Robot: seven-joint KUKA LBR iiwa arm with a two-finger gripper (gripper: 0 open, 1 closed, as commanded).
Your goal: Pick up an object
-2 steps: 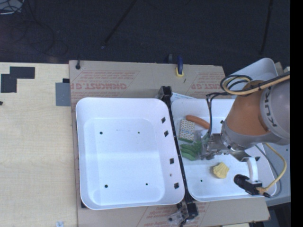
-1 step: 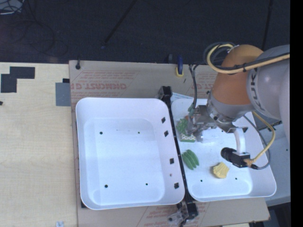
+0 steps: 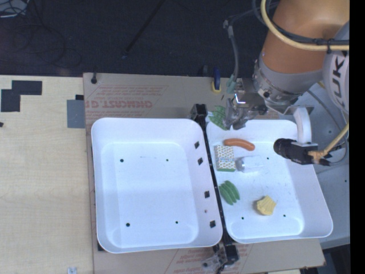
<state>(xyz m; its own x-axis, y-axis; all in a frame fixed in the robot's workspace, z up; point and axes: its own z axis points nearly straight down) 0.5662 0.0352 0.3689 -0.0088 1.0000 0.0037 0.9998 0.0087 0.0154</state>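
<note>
Objects for picking all lie in the right bin [image 3: 311, 210]: an orange sausage [image 3: 239, 144] near the back, a white and green patterned block [image 3: 224, 157] just in front of it, a clear, hard-to-read item [image 3: 251, 164] beside the block, a green pea pod [image 3: 230, 192] further forward, and a yellow lump [image 3: 265, 205] toward the front. A green leafy piece [image 3: 219, 117] sits at the bin's back rim, close to the divider between the bins. The left bin [image 3: 102, 181] has nothing in it that I can make out.

The gripper [image 3: 238, 117] hangs at the back edge of the right bin, just above and behind the sausage and near the leafy piece. Its tip is small and dark against the rim, so whether it is spread or closed cannot be told, and nothing can be seen caught in it.

Judging by this, the pick is not done: every item seems to rest on the bin floor or rim. What remains is to close on one thing, likely the sausage or the leafy piece, and lift it clear.
</note>
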